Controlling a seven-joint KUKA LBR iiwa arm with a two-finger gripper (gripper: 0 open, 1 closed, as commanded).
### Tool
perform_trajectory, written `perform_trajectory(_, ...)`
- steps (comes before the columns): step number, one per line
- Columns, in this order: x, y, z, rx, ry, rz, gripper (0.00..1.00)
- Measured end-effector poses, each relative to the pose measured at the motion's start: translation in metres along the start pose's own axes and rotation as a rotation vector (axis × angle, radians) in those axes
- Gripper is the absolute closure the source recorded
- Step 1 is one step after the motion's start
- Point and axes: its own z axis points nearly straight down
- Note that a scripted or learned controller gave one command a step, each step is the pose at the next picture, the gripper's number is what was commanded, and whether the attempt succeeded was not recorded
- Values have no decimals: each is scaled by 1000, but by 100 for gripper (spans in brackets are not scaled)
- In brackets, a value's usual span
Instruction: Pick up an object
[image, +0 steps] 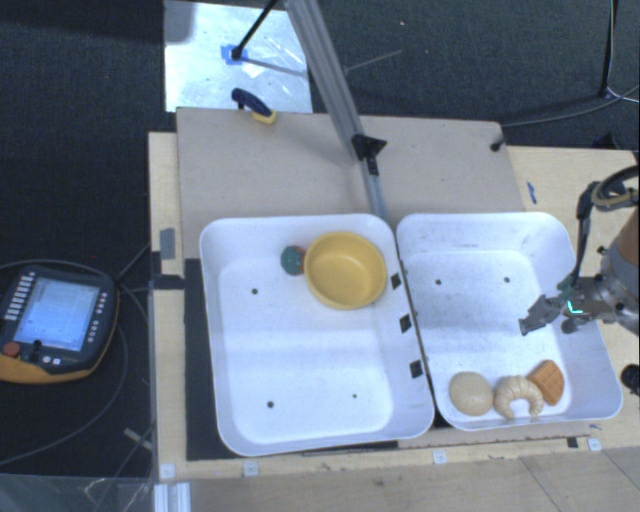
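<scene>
Light falls evenly from above and is fairly bright, so the two white bins (320, 400) read almost washed out, with faint grey shading along their inner walls. The strongest glare sits at 11 o'clock, on a shiny floor patch (235, 50) that is blown out to pale blue. The dark carpet (70, 130) at 9 o'clock loses detail. The whole picture is slightly soft; the gripper (545, 315) at 3 o'clock looks blurred, perhaps from motion.

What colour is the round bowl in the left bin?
Yellow: the round bowl shows best in the camera view, at the left bin's far edge.
</scene>
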Motion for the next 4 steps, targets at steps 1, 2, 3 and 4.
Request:
perform_trajectory(1,0,0,0,0,0,0,0)
perform_trajectory(2,1,0,42,3,1,0,0)
perform_trajectory(3,-8,-1,89,4,1,1,0)
perform_trajectory(4,-7,-1,115,2,1,0,0)
